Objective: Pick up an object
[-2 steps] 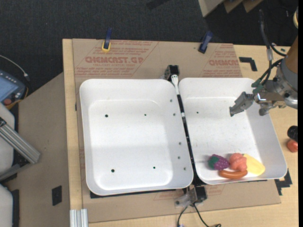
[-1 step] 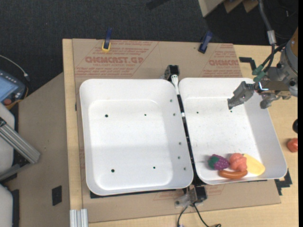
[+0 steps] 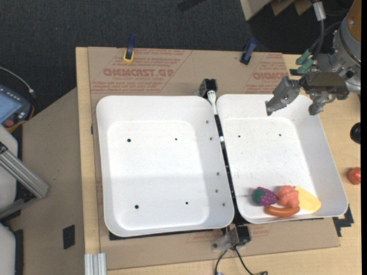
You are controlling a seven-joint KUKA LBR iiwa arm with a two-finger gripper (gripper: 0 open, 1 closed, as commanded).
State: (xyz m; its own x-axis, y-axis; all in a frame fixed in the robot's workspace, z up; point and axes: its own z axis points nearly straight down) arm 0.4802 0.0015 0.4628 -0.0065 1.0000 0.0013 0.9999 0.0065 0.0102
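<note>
Several toy foods lie in the front corner of the right bin: a purple grape bunch, an orange-red lumpy piece, a yellow piece and an orange sausage. My gripper hangs above the bin's far edge, well away from the toys. Its two fingers are spread wide, open, with nothing between them.
The left bin sits beside the right one on a brown cardboard sheet, which is held by a yellow-tipped clamp and a blue one. A small orange object lies on the bench at the right edge.
</note>
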